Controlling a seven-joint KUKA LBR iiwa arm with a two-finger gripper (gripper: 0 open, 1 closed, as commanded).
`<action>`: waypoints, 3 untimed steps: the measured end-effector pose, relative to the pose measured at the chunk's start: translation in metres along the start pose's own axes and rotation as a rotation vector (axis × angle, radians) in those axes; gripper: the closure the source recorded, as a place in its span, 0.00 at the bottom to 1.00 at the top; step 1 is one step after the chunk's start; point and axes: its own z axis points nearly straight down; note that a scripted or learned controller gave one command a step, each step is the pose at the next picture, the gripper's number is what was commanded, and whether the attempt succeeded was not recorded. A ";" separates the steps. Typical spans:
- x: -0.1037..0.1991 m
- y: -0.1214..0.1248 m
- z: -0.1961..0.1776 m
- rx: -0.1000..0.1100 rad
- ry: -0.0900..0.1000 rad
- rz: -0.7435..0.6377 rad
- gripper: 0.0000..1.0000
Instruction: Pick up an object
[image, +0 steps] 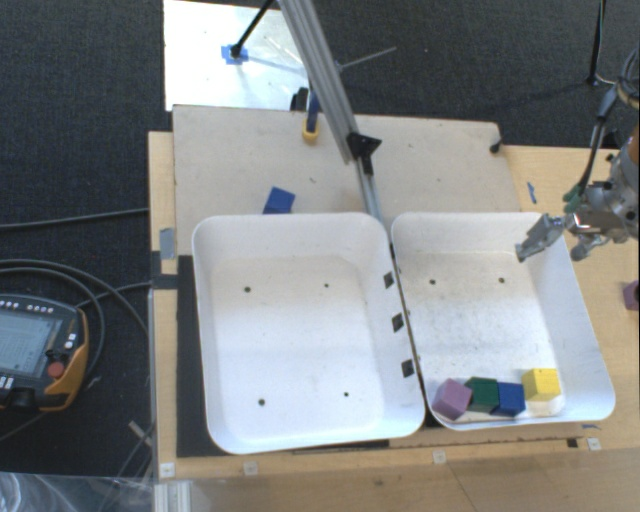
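The gripper is being held at the far right of the scene, above the far right part of the right bin. Two grey fingers are being shown spread apart, one angled toward the left and one toward the near side, with nothing between them; the claw is being recorded as open and unloaded.

Four small blocks are being kept in the near right corner of the right bin, well apart from the gripper. They are being seen in a row along the near wall: a purple block at the left end, tilted; a dark green block just beside it; a blue block touching the green one; and a yellow block at the right end, resting on something pale that cannot be identified. All four are being observed as roughly cubic with plain faces.

The left bin is being noted alongside, touching the right bin at the shared edge. A further blue block is being seen on the bench board beyond the left bin.
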 end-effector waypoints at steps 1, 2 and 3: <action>0.000 -0.002 -0.007 0.007 0.001 -0.003 1.00; 0.000 -0.001 -0.018 0.003 -0.001 -0.009 1.00; -0.010 0.016 0.022 0.014 0.003 0.006 1.00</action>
